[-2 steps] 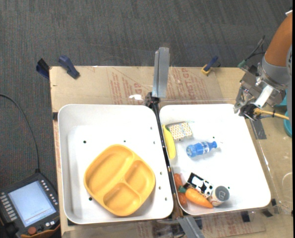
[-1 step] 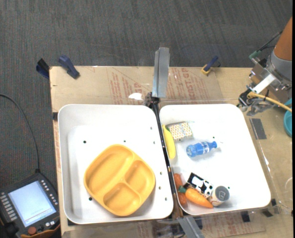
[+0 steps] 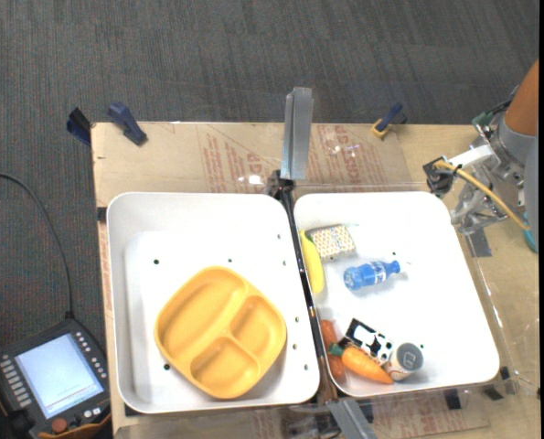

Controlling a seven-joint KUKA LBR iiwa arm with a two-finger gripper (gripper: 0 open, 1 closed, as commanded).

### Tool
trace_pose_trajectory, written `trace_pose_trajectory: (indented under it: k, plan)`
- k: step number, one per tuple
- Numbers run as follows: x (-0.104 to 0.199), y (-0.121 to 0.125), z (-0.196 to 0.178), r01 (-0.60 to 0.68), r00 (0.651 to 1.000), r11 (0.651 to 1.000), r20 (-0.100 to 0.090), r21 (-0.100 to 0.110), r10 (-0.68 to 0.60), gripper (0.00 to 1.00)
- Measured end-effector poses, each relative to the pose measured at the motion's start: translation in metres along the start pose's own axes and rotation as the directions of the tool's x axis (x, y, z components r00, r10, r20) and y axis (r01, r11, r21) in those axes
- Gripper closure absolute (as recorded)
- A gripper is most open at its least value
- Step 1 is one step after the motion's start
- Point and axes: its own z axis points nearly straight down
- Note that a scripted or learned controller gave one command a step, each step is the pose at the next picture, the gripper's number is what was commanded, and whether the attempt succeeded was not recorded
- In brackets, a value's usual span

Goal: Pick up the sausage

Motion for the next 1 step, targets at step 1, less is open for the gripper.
trace_pose_trajectory:
  k: [1]
  plan:
    - [-0.0333,-0.0517,0.1327,-0.006,1.000,1.000,0.002,0.003,0.006,1.00]
